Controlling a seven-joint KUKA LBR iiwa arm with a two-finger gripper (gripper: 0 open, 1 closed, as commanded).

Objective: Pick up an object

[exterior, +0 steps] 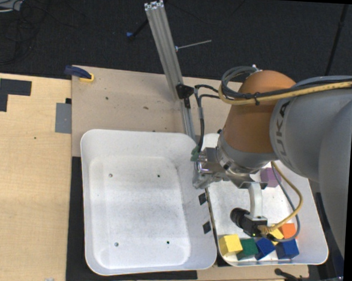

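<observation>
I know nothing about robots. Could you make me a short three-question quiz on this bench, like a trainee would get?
1. Pick one: the coloured blocks lie in A) the bin on the view's left, B) the bin on the view's right, C) both bins.
2. True or false: the arm reaches in from the view's left.
3. Fill in: the block sitting between the yellow block and a blue block is ____.

Key: 1 B; 2 false, it comes in from the right; 3 the green block.
</observation>
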